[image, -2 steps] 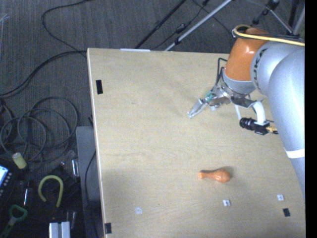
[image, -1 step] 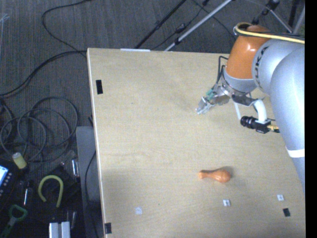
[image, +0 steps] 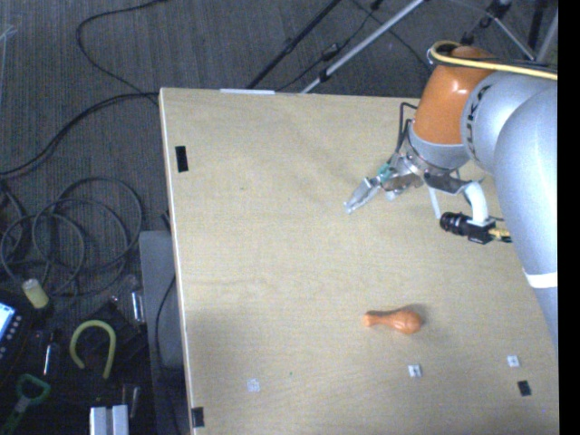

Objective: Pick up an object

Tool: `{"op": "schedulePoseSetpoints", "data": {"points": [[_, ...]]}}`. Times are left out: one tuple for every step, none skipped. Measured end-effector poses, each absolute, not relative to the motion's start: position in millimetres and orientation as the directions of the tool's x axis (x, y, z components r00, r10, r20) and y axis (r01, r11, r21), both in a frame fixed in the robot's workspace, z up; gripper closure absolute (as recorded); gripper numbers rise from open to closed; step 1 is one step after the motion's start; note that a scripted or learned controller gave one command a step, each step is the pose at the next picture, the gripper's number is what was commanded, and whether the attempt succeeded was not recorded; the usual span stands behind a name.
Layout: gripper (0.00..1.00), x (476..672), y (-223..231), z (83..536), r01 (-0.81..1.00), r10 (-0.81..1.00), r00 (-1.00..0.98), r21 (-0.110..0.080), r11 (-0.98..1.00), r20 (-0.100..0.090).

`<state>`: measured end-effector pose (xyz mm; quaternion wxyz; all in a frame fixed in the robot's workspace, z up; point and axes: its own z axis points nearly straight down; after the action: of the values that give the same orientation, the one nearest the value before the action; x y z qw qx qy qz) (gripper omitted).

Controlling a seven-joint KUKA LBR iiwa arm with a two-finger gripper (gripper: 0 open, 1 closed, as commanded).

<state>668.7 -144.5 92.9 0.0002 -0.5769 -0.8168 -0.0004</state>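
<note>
Gripper (image: 355, 201) finger state unclear, nothing held; orange object (image: 395, 320) well apart at 5 o'clock, long axis roughly 3–9.

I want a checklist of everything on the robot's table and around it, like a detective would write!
Surface: a pale wooden board with a few small black and white markers near its edges.
Job's things: one orange pear-shaped object lying on its side toward the near part of the board, by itself.
Clutter: nothing seen on the board besides the markers.
Gripper: the gripper hangs over the board's far right part, well away from the orange object, with nothing between its fingers; too small to tell if open or shut.
Cables: black cables looped on the floor to the left.
Surroundings: dark carpet, tripod legs beyond the board, a green hook-shaped item on the floor.
</note>
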Motion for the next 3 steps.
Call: {"op": "schedulePoseSetpoints", "data": {"points": [[0.0, 668.2, -104.9, 83.9, 0.91, 0.91, -0.415, -0.001, 0.415, -0.001], [1.0, 668.5, -103.8, 93.1, 0.91, 0.91, -0.414, 0.001, 0.414, 0.001], [1.0, 668.3, -78.7, 183.4, 0.996, 0.996, -0.09, -0.001, 0.09, -0.002]]}}
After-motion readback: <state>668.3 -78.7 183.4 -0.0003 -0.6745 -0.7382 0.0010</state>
